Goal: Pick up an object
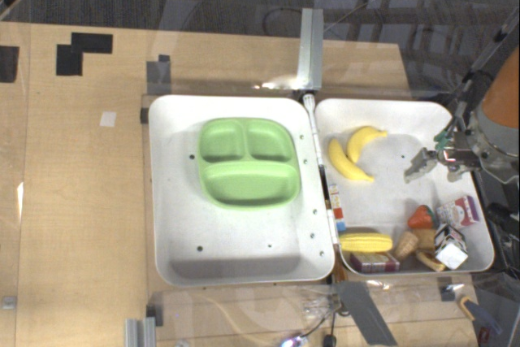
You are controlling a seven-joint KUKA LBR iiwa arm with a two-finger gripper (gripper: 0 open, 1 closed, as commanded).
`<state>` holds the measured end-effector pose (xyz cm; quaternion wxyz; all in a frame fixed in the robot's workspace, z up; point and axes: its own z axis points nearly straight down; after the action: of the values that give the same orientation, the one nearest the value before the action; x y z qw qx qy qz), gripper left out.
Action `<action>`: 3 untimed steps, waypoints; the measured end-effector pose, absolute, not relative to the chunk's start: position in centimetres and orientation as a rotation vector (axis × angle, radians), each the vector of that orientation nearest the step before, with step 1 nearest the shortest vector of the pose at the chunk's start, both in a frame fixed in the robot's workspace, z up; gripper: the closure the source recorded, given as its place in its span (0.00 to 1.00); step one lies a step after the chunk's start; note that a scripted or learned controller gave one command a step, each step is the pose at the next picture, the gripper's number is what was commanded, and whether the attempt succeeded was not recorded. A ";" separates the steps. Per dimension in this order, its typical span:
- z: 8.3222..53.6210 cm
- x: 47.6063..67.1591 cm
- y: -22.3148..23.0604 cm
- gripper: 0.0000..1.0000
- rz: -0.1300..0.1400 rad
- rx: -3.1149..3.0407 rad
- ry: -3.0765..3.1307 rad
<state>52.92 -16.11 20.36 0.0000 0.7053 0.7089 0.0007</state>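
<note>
Two white bins are set side by side on a pale wooden bench (73,191), and the right bin (390,203) is taken here as the landmark. The arm (497,138) is seen reaching in over the right bin's right-hand wall, with its orange band (502,93) just outside that wall. The gripper (421,165) is held over the bare floor in the right half of the right bin, about midway between its far and near walls. Whether the gripper is spread or closed cannot be made out, and no object is seen gripped in it.

Two bananas (353,152) are laid touching each other in the far left part of the right bin, apart from the gripper. A yellow object (366,243) is laid along the bin's near wall, towards its left corner, with a dark red packet (375,262) just in front of it. A cluster is gathered in the bin's near right corner: a red object (420,217), a small white carton (459,211), a brown object (413,243) and a black-and-white box (452,251).

The left bin (175,215) adjoins the right bin's left wall, and a green divided plate (246,161) is laid in it. A metal post (311,45) is stood just beyond the right bin's far left corner.
</note>
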 end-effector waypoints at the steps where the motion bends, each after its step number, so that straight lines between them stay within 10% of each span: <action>1: 11.3 62.3 -11.0 0.00 0.003 2.202 2.241; 2: 9.1 59.6 -9.6 0.00 0.015 2.098 2.319; 3: 8.8 65.5 -10.0 0.00 0.002 1.948 2.467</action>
<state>65.49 -9.98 8.83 -0.0009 0.6198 0.7848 0.0007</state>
